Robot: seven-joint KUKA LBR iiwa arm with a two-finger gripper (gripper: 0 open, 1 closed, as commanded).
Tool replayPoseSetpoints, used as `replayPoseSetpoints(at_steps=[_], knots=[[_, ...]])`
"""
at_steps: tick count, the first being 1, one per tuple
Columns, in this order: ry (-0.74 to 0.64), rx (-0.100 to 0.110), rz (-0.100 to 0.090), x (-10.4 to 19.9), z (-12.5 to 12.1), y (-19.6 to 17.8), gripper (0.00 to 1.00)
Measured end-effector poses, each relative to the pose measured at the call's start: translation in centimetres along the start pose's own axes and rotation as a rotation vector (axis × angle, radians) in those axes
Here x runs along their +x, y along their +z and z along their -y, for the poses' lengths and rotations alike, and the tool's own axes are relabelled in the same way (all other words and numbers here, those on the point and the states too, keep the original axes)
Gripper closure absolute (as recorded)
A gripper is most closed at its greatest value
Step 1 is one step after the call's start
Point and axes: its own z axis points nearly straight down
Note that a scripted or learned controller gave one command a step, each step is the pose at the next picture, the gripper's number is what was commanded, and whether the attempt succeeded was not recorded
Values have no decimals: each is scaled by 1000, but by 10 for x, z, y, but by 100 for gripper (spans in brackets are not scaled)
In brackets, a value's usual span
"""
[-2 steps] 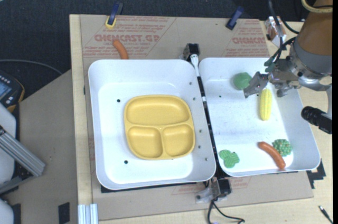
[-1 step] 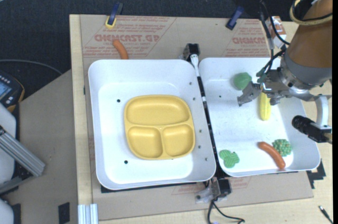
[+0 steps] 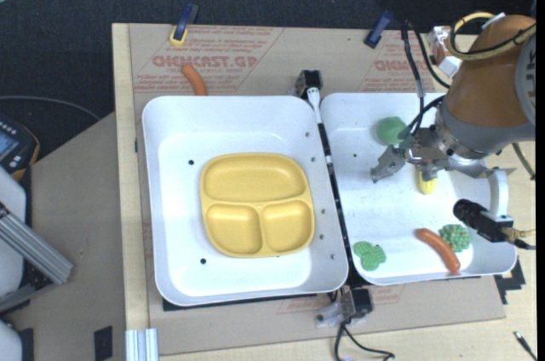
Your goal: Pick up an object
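Green object [image 3: 391,129] just beside end effector [image 3: 393,164], apart, right bin [image 3: 358,206]

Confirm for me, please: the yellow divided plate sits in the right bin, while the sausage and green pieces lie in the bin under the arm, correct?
Not quite. The camera view shows the yellow plate in the left bin, not the right one. The sausage and green pieces do lie in the right bin, under the arm.

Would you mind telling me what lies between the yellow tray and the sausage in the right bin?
In the camera view, between the yellow tray and the sausage lie the bins' adjoining walls and a green broccoli piece.
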Motion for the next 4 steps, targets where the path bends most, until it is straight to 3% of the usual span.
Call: replayPoseSetpoints(at_steps=[1, 2, 3, 4], knots=[[-1, -1, 0, 3, -7, 60, 0], [0, -1, 0, 4, -7, 90, 0], [1, -7, 2, 4, -8, 78, 100], [-1, -12, 4, -5, -14, 21, 100]])
